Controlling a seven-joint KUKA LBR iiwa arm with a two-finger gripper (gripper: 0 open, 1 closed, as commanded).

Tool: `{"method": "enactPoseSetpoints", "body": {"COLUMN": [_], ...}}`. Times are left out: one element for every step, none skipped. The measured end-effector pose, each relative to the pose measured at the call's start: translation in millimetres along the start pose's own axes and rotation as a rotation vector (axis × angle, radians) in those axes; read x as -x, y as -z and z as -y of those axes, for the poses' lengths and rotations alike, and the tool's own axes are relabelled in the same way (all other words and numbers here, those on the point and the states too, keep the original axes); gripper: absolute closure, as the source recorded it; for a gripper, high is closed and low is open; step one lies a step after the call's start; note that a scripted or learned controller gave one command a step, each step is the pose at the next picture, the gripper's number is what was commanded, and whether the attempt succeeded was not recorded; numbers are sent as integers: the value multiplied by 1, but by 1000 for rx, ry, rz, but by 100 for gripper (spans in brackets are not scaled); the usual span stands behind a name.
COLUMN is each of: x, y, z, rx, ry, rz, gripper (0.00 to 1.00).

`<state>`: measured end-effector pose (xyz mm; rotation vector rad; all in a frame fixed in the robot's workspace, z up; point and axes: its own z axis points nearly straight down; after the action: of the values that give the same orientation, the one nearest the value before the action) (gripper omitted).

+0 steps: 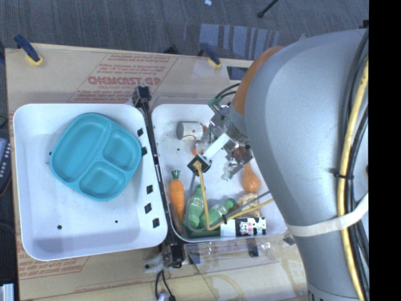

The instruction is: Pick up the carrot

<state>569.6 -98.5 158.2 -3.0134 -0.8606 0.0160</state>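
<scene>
Camera view: carrot point(177, 196) against bin wall point(161, 193)

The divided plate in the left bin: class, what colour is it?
Light blue, a turquoise shade. The plate shows plainly in the camera view, lying in the left bin.

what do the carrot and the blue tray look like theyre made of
The carrot looks like toy plastic: even orange body, smooth, with a molded green top. The blue tray looks like molded plastic, matte to slightly glossy, one uniform turquoise with rounded compartment ridges. The picture is too coarse to rule out rubber or foam for the carrot.
</scene>
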Motion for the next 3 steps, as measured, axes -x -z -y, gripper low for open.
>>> {"method": "enactPoseSetpoints", "body": {"x": [29, 40, 23], "y": [-70, 32, 30], "z": [24, 86, 94], "rx": [-3, -1, 1], "ry": [5, -121, -172], "rz": [-1, -6, -2], "gripper": [0, 0, 0]}}
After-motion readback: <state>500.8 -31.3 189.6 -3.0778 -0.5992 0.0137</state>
